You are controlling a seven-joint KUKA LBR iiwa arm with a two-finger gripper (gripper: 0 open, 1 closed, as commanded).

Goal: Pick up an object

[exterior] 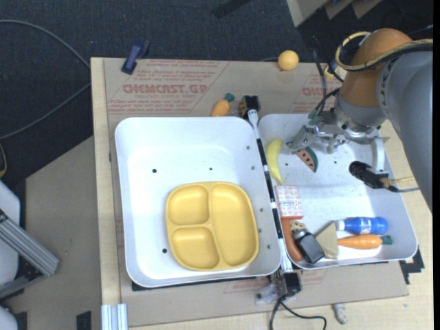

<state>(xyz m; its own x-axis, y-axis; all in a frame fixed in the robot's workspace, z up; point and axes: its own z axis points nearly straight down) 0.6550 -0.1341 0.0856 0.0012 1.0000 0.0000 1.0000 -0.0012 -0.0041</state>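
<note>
Two white bins sit side by side. The left bin [137, 184] holds a yellow divided plate [212, 224]. In the right bin [399, 218], a banana [274, 158] lies by the near wall, a watermelon slice [309, 158] just beyond. My gripper [317, 137] hovers over that slice; its spread I cannot tell.

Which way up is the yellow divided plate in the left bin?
Right side up: the yellow divided plate lies flat in the left bin, its three compartments facing upward.

Yellow divided plate [212, 224], white bins [137, 184], orange carrot [359, 241].
</note>
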